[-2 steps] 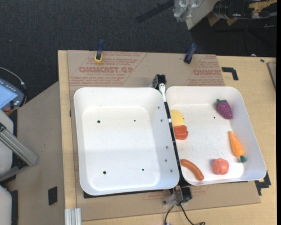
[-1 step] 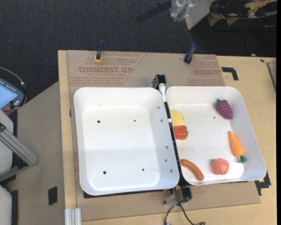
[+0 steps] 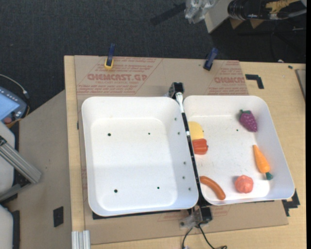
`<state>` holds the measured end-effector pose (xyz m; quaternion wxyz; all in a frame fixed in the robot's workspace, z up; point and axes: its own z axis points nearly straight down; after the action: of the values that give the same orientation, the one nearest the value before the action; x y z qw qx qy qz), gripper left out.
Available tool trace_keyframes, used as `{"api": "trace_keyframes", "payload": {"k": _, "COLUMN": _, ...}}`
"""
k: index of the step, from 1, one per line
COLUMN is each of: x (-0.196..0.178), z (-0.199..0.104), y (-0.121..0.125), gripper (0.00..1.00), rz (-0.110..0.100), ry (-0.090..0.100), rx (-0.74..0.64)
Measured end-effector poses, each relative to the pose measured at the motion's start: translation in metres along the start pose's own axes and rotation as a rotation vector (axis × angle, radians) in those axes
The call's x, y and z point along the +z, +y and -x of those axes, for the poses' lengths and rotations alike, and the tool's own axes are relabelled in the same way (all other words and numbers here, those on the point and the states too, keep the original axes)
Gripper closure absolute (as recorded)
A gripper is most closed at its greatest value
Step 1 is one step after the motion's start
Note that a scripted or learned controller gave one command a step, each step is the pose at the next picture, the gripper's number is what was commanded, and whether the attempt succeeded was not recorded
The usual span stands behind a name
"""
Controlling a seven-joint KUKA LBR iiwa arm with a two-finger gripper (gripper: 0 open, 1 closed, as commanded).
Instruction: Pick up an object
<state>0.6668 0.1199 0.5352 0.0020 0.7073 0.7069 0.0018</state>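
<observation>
Tool [image 3: 197, 10] hangs at twelve o'clock, off the bench; can't tell its grip. Grapes [image 3: 248, 120] lie well apart toward five o'clock, in the right bin [image 3: 218, 104].

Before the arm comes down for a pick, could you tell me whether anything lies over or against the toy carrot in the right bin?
Nothing visible does. The carrot lies alone near the right bin's right wall, apart from the grapes above it and the tomato below, open from above.
</observation>
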Motion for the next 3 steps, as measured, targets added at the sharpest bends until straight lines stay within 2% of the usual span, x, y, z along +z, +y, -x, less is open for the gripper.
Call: {"api": "trace_keyframes", "payload": {"k": 3, "x": 0.0, "z": -0.022, "y": 0.0, "gripper": 1.0, "rz": 0.0, "ry": 0.0, "rx": 0.0}}
